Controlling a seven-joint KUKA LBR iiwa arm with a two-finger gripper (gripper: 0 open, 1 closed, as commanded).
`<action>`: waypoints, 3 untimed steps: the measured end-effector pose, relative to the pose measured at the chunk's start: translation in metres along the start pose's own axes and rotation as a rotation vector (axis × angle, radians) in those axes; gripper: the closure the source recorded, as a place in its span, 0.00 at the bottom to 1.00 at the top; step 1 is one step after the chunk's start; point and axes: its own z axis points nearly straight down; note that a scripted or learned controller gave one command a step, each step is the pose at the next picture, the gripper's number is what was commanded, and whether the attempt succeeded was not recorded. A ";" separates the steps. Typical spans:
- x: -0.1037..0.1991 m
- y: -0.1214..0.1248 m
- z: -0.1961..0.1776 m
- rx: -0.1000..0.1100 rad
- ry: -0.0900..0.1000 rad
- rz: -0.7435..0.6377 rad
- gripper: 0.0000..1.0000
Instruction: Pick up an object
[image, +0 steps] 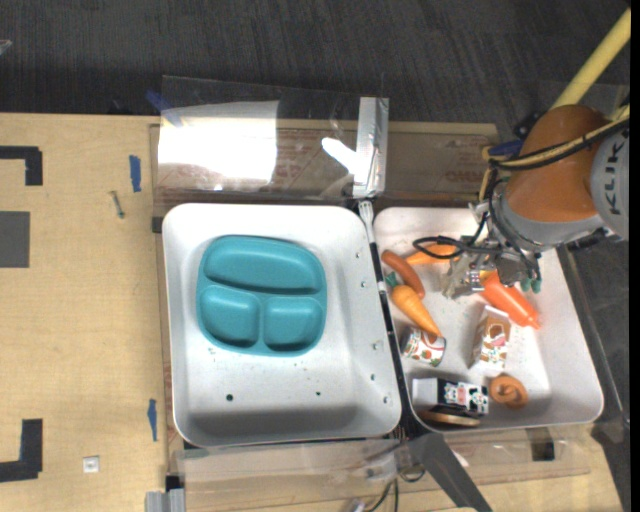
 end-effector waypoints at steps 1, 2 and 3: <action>0.026 -0.007 0.015 -0.002 0.009 -0.365 1.00; 0.026 -0.008 0.015 -0.002 0.010 -0.364 0.00; 0.071 -0.075 0.015 0.002 0.013 -0.165 0.00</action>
